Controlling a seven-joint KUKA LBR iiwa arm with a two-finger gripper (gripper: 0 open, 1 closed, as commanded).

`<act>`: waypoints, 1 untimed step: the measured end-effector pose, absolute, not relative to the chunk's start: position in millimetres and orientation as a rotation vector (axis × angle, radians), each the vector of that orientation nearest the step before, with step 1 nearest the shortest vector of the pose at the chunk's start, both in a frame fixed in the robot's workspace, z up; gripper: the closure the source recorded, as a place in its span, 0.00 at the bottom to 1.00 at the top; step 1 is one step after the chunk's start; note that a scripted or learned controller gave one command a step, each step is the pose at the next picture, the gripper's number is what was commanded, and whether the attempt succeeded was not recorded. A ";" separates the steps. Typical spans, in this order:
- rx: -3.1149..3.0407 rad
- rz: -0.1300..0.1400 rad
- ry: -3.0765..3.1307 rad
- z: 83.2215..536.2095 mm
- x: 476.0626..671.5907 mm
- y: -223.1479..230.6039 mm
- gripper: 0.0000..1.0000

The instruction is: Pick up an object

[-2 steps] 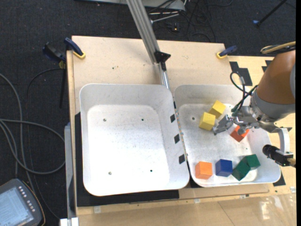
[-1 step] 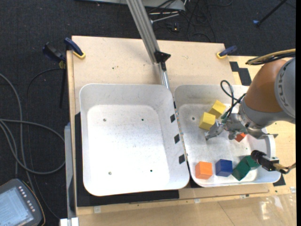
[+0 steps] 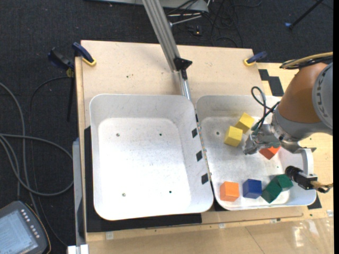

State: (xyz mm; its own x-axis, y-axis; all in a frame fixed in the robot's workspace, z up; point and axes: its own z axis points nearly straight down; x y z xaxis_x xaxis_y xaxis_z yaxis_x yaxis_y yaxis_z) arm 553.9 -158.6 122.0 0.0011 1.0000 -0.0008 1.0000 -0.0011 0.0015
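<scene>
Red block (image 3: 270, 152) lies in right bin (image 3: 217, 126), just beside gripper (image 3: 254, 143), touching or not: can't tell. Finger state: can't tell. Two yellow blocks (image 3: 233, 135) nearby; orange block (image 3: 229, 191), blue block (image 3: 252, 188), green block (image 3: 276, 188) along front edge.

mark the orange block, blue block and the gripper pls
orange block (image 3: 229, 191), camera view, its top face.
blue block (image 3: 252, 188), camera view, its top face.
gripper (image 3: 253, 144), camera view, at its fingertips.
</scene>
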 end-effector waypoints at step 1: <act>2.215 0.005 2.219 185.0 558.5 -162.0 1.00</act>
State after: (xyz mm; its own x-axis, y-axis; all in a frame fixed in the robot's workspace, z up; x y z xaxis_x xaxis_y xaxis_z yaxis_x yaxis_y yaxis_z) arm 558.5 -162.0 185.0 -0.0019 1.0000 -0.0025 1.0000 0.0019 0.0069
